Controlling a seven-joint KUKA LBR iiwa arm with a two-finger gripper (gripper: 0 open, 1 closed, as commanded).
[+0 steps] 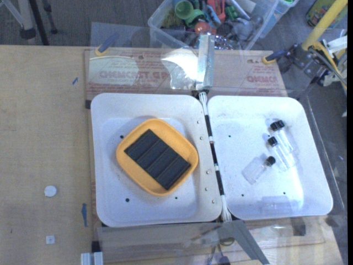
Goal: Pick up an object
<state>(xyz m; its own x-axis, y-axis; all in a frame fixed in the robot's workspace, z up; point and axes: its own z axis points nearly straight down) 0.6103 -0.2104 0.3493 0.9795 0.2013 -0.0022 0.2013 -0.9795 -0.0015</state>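
Note:
A yellow square dish with a dark ribbed insert (157, 155) lies tilted in the left white bin (107, 203). In the right white bin (314, 203) lie three small clear vials with black caps: one at the upper right (277, 126), one in the middle (280, 148), and one lower down (259, 169), pointing toward the lower left.
A clear tub full of colourful toys (220, 10) stands behind the bins. A clear plastic sheet with a metal strip (205, 62) lies along the back of the bench. A small white disc (50, 191) rests on the wooden bench at the left.

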